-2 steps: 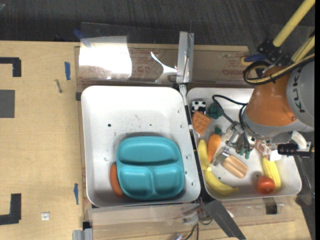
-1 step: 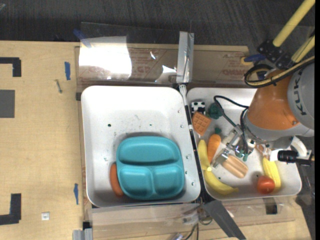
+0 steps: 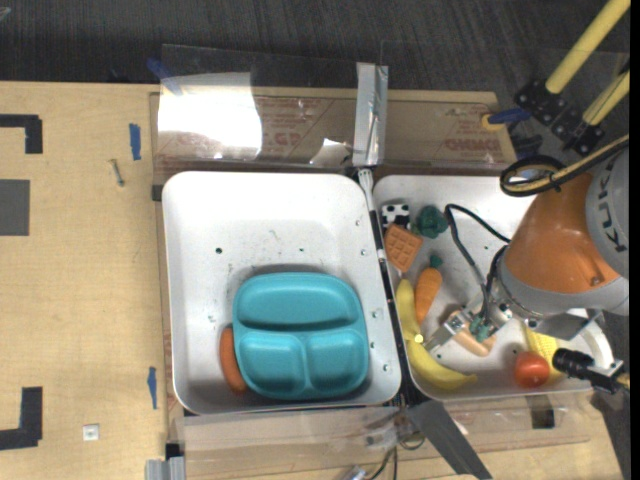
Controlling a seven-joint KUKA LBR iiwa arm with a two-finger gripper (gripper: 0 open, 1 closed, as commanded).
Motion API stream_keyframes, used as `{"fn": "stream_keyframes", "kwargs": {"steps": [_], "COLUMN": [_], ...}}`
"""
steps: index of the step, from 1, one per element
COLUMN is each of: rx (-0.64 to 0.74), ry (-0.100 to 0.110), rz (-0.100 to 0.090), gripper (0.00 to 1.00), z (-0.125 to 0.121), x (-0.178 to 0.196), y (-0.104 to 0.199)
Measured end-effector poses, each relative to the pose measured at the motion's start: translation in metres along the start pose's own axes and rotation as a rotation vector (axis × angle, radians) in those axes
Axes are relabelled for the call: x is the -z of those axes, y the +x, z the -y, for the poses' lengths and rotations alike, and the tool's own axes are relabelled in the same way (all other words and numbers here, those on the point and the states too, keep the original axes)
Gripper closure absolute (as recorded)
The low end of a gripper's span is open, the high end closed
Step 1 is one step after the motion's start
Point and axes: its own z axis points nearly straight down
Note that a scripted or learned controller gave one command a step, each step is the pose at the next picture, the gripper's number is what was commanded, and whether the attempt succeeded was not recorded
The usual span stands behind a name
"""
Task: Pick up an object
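My gripper (image 3: 463,331) reaches down into the right bin (image 3: 470,190), low over its front middle. It hangs just above the upper end of a yellow banana (image 3: 432,360) that lies along the bin's left front. An orange carrot (image 3: 427,292) lies just left of the gripper. A red tomato-like ball (image 3: 532,370) and a yellow piece (image 3: 541,345) rest to its right, partly under the arm. Farther back are an orange waffle-like piece (image 3: 401,247), a teal toy (image 3: 431,221) and a black-and-white die (image 3: 397,211).
The left bin (image 3: 260,208) holds a teal divided tray (image 3: 299,335) with an orange object (image 3: 230,358) tucked under its left edge. The arm's orange band (image 3: 560,243) and black cables (image 3: 470,233) cover the right bin's right side. Yellow poles (image 3: 590,33) stand at the back right.
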Motion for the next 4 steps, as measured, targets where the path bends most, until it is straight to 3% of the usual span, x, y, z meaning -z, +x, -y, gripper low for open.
{"fn": "stream_keyframes", "kwargs": {"steps": [2, 3, 4], "rx": [-0.3, -0.416, -0.63], "ry": [0.006, 0.01, 0.009], "rz": [-0.005, -0.003, -0.001], "gripper": [0.0, 0.0, 0.0], "z": [-0.027, -0.057, -0.089], "x": [-0.002, 0.005, -0.003], "y": [-0.022, -0.038, -0.06]}}
